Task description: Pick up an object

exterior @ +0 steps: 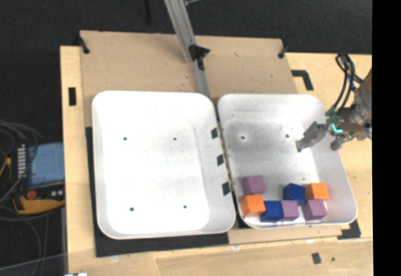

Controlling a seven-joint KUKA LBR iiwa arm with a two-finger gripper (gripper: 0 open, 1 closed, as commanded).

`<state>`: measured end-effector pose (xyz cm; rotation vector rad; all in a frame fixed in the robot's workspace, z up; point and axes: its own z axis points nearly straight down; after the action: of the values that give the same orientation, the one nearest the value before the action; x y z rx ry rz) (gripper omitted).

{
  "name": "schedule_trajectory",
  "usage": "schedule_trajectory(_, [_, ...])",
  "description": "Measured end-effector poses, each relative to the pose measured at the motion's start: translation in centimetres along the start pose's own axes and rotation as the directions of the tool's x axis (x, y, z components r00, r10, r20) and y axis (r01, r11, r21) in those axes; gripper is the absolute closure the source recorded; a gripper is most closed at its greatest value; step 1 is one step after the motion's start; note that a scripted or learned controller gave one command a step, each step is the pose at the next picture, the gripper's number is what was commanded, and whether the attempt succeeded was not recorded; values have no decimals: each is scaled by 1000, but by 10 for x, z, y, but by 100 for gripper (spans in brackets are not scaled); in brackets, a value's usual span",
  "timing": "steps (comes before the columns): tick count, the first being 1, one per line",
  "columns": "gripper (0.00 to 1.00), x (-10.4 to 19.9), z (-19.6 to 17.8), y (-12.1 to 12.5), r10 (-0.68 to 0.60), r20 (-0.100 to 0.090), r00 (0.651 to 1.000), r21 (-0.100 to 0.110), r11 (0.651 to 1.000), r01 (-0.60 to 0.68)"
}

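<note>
Gripper (323,137) hangs over the right part of the right bin (269,105), its two fingers spread apart with nothing between them. One finger (309,137) points left, above bare bin floor. Well below it, along the bin's near edge, the blocks lie clustered: two orange blocks (253,204), three purple blocks (253,184) and two blue blocks (294,192). Beside it on the bench (69,80), the left bin (100,143) lies side by side with the right one.

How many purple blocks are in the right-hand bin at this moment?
3, all at the near end of the right bin: purple block one above an orange block, purple block two in the front row, purple block three at its right. More could hide underneath.
</note>
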<state>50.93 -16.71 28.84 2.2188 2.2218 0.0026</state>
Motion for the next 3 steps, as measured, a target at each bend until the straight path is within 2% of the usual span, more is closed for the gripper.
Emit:
schedule_trajectory(1, [0,-2,46,-9,2,1,1000,5,1000,-2])
schedule_trajectory(2, [0,1,98,0,5,1,1000,6,1000,-5])
schedule_trajectory(3, [0,1,144,-9,3,1,1000,7,1000,-3])
